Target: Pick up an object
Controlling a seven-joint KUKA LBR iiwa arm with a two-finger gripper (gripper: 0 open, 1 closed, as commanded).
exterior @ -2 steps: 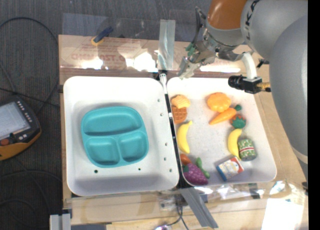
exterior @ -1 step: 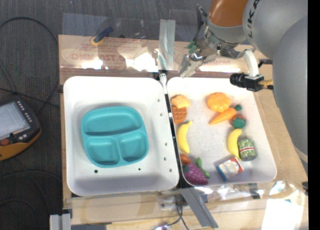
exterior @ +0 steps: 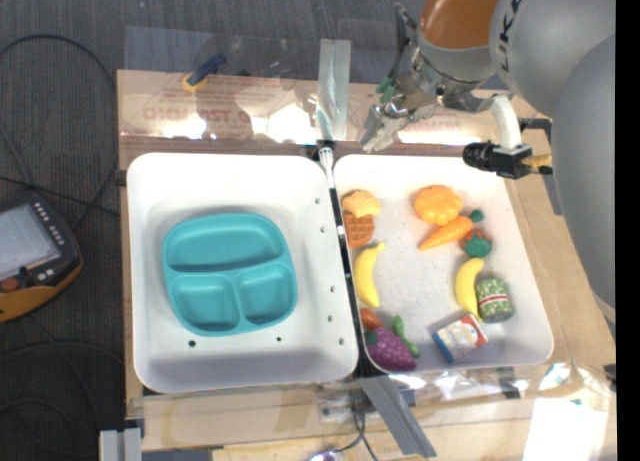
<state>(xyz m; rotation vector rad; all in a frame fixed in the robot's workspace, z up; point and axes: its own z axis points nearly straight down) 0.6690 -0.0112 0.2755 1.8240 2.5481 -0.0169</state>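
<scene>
The right bin (exterior: 525, 249) holds several toy foods: a waffle piece (exterior: 360, 211), an orange fruit (exterior: 438, 204), a carrot (exterior: 447, 232), two bananas (exterior: 368, 274) (exterior: 468, 284), a green can (exterior: 493, 299), a small carton (exterior: 460, 337) and purple grapes (exterior: 390, 349). My gripper (exterior: 385, 127) hangs over the bench just behind the right bin's back left corner. It is open with nothing between its fingers. The nearest object is the waffle piece, in front of it.
The left bin (exterior: 150, 189) holds a teal divided tray (exterior: 232, 271). A clear plastic divider (exterior: 335, 89) stands upright behind the wall between the bins. A blue object (exterior: 203, 71) lies on the back bench. A handheld screen (exterior: 30, 249) sits off the bench at left.
</scene>
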